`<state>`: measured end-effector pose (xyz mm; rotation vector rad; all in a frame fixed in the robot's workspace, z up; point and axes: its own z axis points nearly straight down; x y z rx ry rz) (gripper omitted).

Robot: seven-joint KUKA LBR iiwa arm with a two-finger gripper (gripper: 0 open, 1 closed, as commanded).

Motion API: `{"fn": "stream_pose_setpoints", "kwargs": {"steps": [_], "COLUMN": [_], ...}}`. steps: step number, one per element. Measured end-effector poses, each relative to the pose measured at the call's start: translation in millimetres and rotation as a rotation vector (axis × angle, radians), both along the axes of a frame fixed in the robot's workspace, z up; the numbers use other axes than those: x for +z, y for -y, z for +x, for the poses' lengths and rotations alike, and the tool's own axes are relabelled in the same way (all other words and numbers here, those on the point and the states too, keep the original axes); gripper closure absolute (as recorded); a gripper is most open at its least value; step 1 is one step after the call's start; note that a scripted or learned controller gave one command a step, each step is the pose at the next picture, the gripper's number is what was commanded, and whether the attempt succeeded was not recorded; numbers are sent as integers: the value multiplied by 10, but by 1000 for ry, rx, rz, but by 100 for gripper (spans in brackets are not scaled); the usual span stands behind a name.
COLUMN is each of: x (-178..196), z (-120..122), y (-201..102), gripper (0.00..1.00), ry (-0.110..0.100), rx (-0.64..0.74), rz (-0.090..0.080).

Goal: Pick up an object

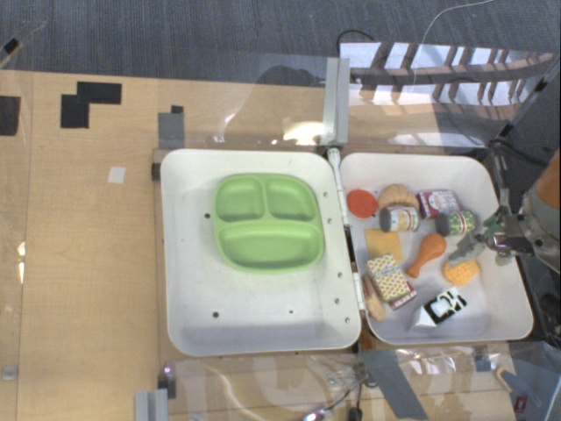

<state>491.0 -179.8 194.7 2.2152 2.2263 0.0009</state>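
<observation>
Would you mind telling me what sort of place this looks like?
Probably a robot grasping lab: two white bins on a wooden bench, toy food such as a drumstick, and the gripper reaching in.

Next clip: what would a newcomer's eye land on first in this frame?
Most likely the bright green divided plate, alone in the left bin. Next, the crowded right bin: a red disc, a drumstick, small cans and packets packed together. The gripper reaches in over that bin's right edge, low among the items there.
</observation>
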Motion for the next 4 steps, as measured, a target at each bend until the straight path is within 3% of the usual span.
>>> {"fn": "stream_pose_setpoints", "kwargs": {"steps": [1,2,3,4], "x": [99,-867,-926,-1069], "z": [19,285,566,1417], "y": [-1,214,135,-456], "gripper": [100,100,100,100], "ry": [3,19,35,8], "rx": [3,-251,-642,-854], "rz": [0,0,3,4]}}
